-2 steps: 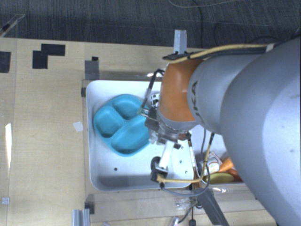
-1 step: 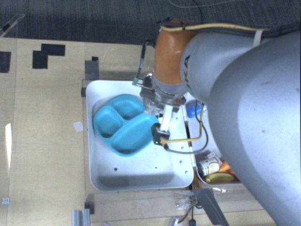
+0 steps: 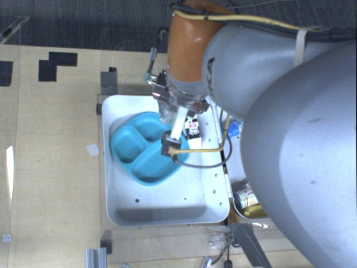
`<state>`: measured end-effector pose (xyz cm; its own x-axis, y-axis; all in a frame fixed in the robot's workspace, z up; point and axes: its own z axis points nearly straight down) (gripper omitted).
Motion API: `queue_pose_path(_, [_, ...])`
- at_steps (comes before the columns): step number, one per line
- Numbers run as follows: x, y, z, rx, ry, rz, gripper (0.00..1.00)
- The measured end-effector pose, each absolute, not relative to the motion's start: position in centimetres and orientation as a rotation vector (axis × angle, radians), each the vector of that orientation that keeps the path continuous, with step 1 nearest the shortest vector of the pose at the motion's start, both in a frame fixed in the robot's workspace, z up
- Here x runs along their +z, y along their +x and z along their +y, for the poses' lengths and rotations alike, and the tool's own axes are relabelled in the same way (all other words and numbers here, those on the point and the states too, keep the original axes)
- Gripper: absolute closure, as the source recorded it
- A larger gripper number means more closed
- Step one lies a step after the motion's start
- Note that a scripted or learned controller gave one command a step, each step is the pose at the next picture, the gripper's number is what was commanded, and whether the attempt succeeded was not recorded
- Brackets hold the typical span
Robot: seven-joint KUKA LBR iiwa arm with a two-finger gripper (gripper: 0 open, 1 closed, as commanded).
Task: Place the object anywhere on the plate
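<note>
One small black-and-white object [image 3: 193,128] sits at the 3 o'clock edge of the blue plate [image 3: 131,145], close against the gripper [image 3: 181,114]. From where I stand I cannot tell whether it rests on the plate's rim or on the bin floor just beside it, nor whether anything grips it.

Gripper: hangs over the plate's upper right part, around 2 o'clock of its centre. Released or clenched: cannot tell, the wrist hides it.

Plate: divided into compartments. Lies flat in the left bin [image 3: 159,208], toward the bin's 11 o'clock half. The 6 o'clock stretch of the bin floor shows bare white.

Arm [image 3: 279,105]: grey and bulky, reaches in from 3 o'clock. Its orange band [image 3: 189,41] stands above the bin's 12 o'clock wall.

Right bin [image 3: 239,163]: a narrow strip shows past the arm. A blue-and-white item [image 3: 235,128] lies at its 12 o'clock end. A can [image 3: 246,196] lies toward 6 o'clock, with something yellow [image 3: 254,210] touching it.

Bench [image 3: 50,166]: pale wood. Black shapes [image 3: 57,65] are marked on it at 10 o'clock from the left bin, well apart from it.
</note>
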<state>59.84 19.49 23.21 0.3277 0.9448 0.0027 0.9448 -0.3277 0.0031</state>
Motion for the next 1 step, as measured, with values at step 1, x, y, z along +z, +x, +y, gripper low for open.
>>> queue_pose_path(1, [28.84, 60.35, 14.67, 0.007, 2.536, 1.852, 1.00])
